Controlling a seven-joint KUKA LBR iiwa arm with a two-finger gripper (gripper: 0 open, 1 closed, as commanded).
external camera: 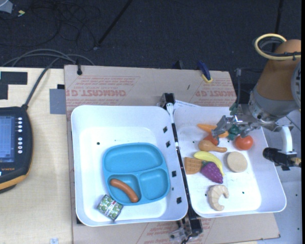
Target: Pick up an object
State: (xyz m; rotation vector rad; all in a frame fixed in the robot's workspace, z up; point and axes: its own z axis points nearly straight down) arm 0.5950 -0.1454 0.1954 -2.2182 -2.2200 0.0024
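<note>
Here the grey arm (pixel 274 93) reaches in from the right, its orange band (pixel 279 65) above the wrist, and its gripper (pixel 233 127) hangs low over the upper part of the right bin (pixel 272 200). Whether the jaws are spread or pressed together cannot be told from this slanted view, since the metal parts blur into the toys beneath them; nothing can be seen clearly held between them.

The toy food lies clustered in the right bin. Just under the gripper sits an orange carrot (pixel 207 128), and just to its right a red tomato (pixel 244 143) with a green piece (pixel 234 131) touching or overlapping it near the jaws. Below these lies a tan pear-shaped piece (pixel 209 146), then a yellow banana (pixel 209 158) resting against a purple bunch of grapes (pixel 212 172). A small waffle-patterned brown piece (pixel 192 165) lies to the left of the grapes, near the bin's inner wall. A round beige slice (pixel 237 162) sits right of the banana, and a pale croissant (pixel 218 196) lies apart from the rest, toward the near edge.

The left bin (pixel 86 136) holds a blue divided tray (pixel 134 159). A sausage (pixel 124 189) lies in the tray's lower left compartment, and a small green-patterned can (pixel 110 207) lies tilted on the bin floor just beside the tray's lower left corner.

Both bins rest on a cardboard sheet (pixel 122 85) on the worktop. A pendant with a screen (pixel 7 144) lies at the far left.
</note>
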